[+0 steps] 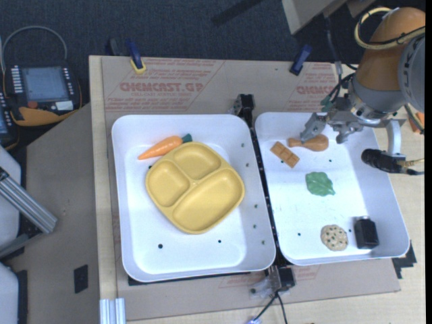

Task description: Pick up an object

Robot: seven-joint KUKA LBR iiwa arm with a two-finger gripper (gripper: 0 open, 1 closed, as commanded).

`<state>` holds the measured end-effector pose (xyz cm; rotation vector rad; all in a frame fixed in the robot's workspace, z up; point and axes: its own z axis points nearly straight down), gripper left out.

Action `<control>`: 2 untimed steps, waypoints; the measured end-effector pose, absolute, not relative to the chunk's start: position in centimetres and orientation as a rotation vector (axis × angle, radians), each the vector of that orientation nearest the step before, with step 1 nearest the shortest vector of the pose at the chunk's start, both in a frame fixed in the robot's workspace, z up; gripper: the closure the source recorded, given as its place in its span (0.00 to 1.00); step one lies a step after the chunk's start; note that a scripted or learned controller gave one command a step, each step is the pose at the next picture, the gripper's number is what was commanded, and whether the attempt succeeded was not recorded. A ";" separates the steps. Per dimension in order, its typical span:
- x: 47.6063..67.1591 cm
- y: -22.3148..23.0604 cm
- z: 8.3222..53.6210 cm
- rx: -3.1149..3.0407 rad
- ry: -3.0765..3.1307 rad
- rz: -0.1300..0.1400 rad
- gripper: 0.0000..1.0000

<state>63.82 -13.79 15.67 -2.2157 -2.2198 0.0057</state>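
In the right bin (pixel 378 201), a tan chicken drumstick (pixel 312 142) lies near the far edge. Just beside it is a brown waffle piece (pixel 285 154). A green leafy piece (pixel 319 183) rests mid-bin, and a cookie (pixel 333 237) and a small black block (pixel 366 233) sit by the near edge. My gripper (pixel 329 130) hovers over the bin's far end, open. Its left finger is right above the drumstick's thick end, and nothing sits between the fingers.
The left bin (pixel 131 201) holds a yellow divided plate (pixel 194 187) with an orange carrot (pixel 160 147) behind it. A black clamp (pixel 244 104) stands between the bins at the far edge. The arm enters from the upper right.
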 end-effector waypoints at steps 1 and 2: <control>64.0 -14.7 10.4 -2.218 -2.217 0.007 0.00; 64.3 -14.7 11.9 -2.223 -2.223 -0.001 1.00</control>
